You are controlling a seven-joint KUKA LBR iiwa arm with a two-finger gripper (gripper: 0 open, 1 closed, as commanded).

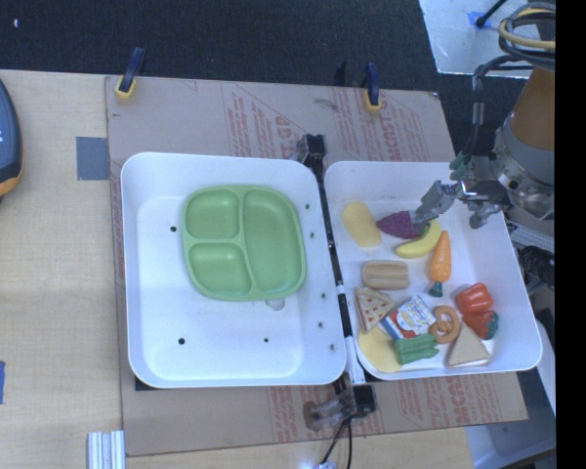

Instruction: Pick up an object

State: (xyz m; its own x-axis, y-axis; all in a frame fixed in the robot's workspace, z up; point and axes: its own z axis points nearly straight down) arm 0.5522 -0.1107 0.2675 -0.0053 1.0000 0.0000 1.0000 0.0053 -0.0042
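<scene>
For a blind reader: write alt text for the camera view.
A robot gripper hovers over toy food in the right white bin, near a purple piece and a banana. The left white bin holds a green divided plate.

Grey arm with an orange band

Metal grey two-finger gripper [439,201] on a pale wrist block; yellow and black looped cables [525,29] above.

A light wooden bench [49,291] is seen under even light, with a brown cardboard sheet [225,120] fixed to it by blue and yellow clamps [130,74]. Behind the bench, a dark carpeted floor [225,18] is shown. A grey tape patch [92,157] is stuck on the wood.
</scene>
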